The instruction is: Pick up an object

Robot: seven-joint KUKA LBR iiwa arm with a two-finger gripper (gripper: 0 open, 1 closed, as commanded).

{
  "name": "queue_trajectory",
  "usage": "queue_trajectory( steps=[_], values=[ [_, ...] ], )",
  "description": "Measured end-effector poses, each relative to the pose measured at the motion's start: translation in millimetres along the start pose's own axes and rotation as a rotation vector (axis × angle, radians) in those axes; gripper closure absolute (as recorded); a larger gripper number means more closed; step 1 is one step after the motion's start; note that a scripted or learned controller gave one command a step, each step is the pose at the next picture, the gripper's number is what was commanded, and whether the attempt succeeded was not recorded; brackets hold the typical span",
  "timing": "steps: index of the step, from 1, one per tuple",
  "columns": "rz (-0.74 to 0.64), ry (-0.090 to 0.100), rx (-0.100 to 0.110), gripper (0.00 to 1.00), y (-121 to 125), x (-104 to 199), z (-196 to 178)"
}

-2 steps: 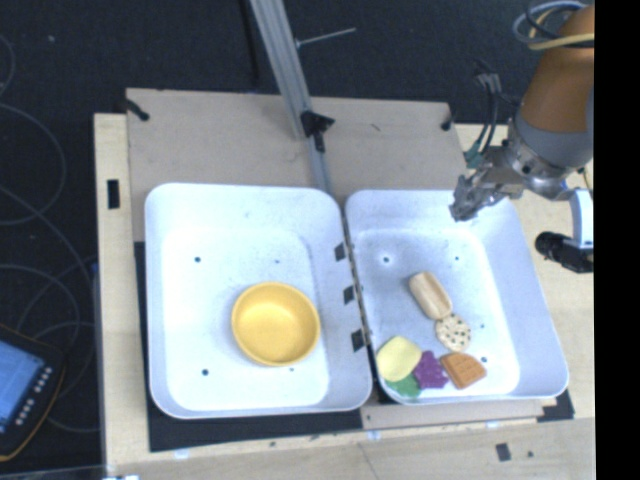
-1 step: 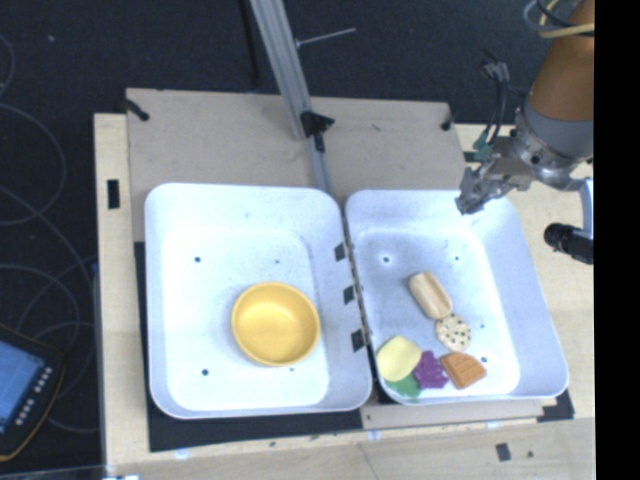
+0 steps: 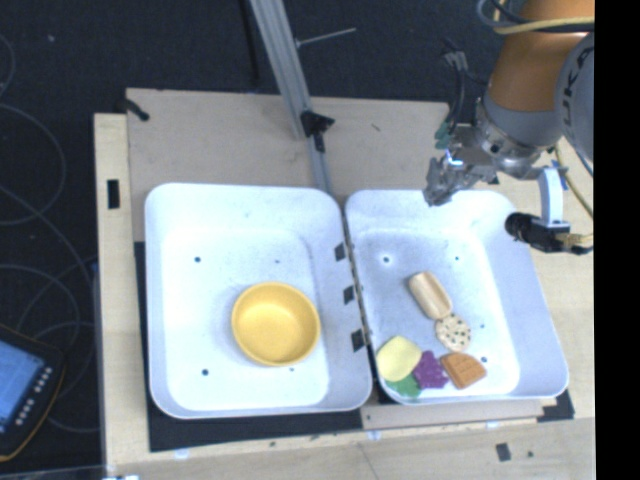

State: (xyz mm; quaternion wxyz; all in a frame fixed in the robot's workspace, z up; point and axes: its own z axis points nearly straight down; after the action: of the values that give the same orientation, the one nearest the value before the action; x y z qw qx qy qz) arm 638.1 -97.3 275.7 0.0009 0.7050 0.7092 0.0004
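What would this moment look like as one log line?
gripper: above right bin's far rim | yellow bowl: left bin | toy food: untouched

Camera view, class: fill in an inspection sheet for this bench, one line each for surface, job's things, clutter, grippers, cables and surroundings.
Surface: pale wooden bench bearing two shallow white bins side by side, left bin and right bin.
Job's things: round yellow plastic bowl in the left bin; tan bread-shaped piece, speckled round cookie, yellow-green piece, purple piece and orange wedge clustered at the right bin's near edge.
Clutter: nothing seen.
Grippers: gripper above the right bin's far edge, holding nothing.
Cables: dark cables on the floor, left.
Surroundings: grey metal post; handheld screen lower left.
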Motion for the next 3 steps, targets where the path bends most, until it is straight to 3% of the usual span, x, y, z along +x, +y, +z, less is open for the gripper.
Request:
queue_trajectory(
  steps=[3],
  values=[
    [0.0,0.0,0.0,1.0,21,137,3]
  ],
)
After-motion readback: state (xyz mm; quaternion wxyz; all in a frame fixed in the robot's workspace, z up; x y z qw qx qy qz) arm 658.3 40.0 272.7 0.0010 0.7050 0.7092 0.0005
